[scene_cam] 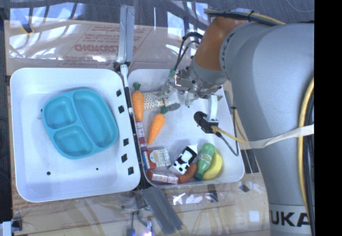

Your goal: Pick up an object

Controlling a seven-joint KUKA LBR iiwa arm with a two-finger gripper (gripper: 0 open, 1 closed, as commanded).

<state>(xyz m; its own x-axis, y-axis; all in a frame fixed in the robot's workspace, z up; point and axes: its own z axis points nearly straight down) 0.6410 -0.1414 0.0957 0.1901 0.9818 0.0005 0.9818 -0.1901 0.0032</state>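
The likeliest target, a pale speckled object (151, 100), lies at the upper left of the right bin (231, 168), between an upright carrot (138, 104) and a tilted carrot (155, 127); further toys, a banana (215, 167) among them, crowd the bin's lower edge. My pincer (176, 91) hangs low just beside that object, but its state I cannot tell, and I see nothing held in it. I judge the pick not yet made, with closing and lifting left; the blue tray (80, 123) lies apart in the left bin (21, 123).

Two shallow white bins are borne side by side on the worktop (96, 50): the right bin (231, 168) is set just beside the left bin (21, 139).
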